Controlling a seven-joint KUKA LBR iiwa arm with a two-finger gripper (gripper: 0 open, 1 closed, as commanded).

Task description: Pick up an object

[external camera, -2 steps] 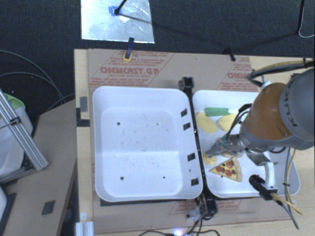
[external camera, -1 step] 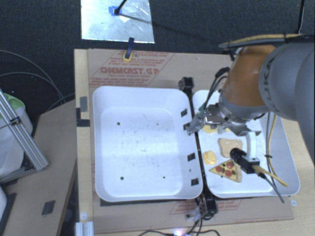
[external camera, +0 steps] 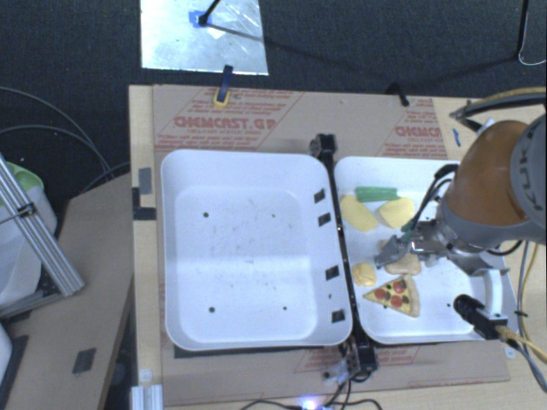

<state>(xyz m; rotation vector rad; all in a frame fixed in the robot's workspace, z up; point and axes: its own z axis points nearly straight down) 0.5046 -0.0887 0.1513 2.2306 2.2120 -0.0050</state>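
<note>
Camera view: two bins (external camera: 248,165), one pizza slice (external camera: 395,295), one green stick (external camera: 376,194)

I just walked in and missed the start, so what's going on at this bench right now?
A grey and orange robot arm reaches in from the right over the right-hand bin, which holds toy food: a pizza slice, two pale yellow pieces, a green stick and a small yellow lump. Its gripper is down low among them, just above the pizza slice. Nothing is visibly lifted yet. The left bin sits alongside.
</note>
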